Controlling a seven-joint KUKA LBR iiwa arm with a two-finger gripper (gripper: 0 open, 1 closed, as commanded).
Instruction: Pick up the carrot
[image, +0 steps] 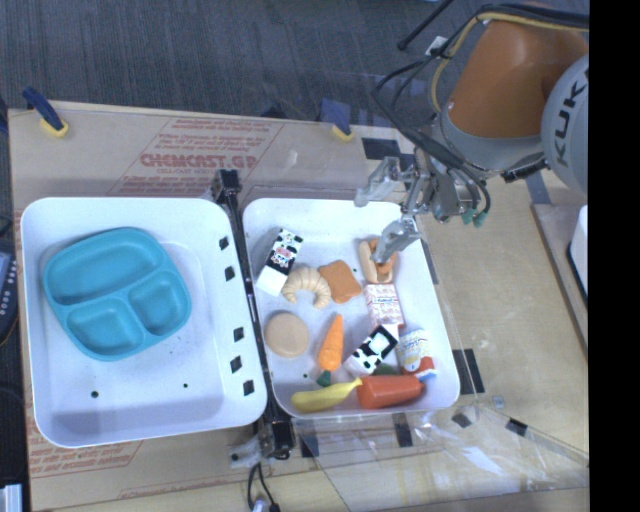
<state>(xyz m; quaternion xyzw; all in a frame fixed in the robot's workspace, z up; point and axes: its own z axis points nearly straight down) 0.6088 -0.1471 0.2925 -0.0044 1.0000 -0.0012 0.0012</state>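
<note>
Carrot (331, 342) lies in the right bin (443, 330) — gripper (392, 238) near the far corner, grip unclear.

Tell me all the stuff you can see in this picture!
bins: 2, white, side by side on the bench
tray: 1, blue, in the left bin
carrot: 1, orange, middle of the right bin
cow cartons: 2, black and white, one at the right bin's upper left, one lower right
croissant: 1, tan, left of the toast
toast: 1, orange-brown, above the carrot
cookie: 1, beige, left of the carrot
banana: 1, yellow, right bin's near edge
red piece: 1, right of the banana
pink packet: 1, right of the carrot
hot dog: 1, tan, upper right, under the gripper
clamps: 2, blue and yellow, bench's far edge
gripper: 1, grey, above the right bin's upper right
</note>
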